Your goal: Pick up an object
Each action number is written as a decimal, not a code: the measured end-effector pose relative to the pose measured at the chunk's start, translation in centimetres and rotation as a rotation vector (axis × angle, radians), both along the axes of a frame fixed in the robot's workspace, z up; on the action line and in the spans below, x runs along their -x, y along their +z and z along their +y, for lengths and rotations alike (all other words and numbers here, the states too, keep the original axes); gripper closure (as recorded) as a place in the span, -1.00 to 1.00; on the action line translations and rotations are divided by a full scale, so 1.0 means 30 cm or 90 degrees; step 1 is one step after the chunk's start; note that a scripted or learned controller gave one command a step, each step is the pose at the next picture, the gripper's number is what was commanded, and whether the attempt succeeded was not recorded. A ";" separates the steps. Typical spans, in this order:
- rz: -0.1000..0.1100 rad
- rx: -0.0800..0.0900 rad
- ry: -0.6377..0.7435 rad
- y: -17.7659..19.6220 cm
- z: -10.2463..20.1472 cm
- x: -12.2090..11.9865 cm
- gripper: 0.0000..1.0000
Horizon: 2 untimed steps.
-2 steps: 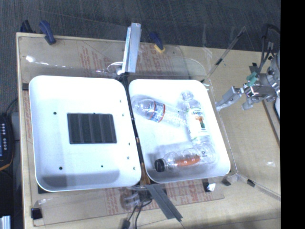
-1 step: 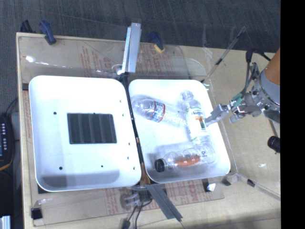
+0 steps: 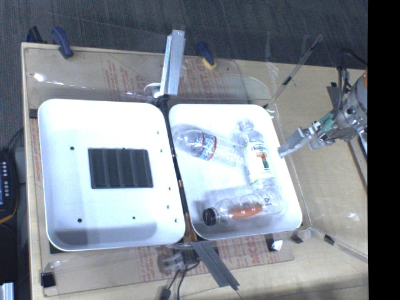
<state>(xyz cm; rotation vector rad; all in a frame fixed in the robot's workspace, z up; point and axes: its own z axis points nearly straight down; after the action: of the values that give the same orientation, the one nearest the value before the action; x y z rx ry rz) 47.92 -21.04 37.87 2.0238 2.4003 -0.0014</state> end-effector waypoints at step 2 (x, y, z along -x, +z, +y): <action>0.004 -0.001 -0.146 -0.620 0.211 -0.315 -1.00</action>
<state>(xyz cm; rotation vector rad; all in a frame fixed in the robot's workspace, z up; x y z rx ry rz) 57.38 -14.71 19.28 2.2893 2.1568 -0.0064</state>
